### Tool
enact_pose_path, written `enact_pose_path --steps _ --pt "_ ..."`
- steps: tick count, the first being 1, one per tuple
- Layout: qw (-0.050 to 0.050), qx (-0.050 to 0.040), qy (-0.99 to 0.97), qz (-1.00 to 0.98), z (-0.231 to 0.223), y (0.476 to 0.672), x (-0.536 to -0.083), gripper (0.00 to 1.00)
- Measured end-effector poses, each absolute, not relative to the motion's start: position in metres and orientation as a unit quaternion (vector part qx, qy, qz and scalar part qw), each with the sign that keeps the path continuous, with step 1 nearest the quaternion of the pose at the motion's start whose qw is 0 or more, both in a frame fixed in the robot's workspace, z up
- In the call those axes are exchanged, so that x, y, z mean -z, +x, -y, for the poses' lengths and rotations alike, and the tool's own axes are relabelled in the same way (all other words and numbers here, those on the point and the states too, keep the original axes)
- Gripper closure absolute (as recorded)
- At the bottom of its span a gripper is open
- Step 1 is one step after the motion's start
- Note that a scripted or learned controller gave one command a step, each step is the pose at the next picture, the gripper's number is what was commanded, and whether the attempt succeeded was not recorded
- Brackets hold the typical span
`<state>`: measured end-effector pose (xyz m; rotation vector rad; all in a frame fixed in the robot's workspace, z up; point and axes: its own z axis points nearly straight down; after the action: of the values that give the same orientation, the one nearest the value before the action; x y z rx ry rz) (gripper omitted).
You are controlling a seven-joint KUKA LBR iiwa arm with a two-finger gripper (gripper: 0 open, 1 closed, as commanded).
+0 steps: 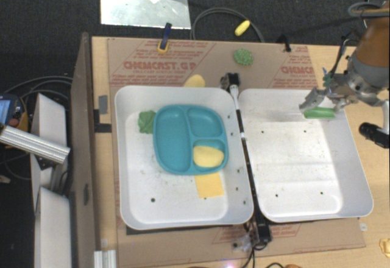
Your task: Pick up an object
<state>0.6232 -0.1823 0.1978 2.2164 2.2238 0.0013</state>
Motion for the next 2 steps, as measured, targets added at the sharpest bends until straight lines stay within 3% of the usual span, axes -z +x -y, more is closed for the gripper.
enact_pose_path --steps 1,2 --pt "0.000 0.0009 0.706 -0.708 0.203 0.644 -0.113 0.00" --pt "0.001 -0.0006 0.705 -0.709 0.170 0.660 -0.085 0.00"
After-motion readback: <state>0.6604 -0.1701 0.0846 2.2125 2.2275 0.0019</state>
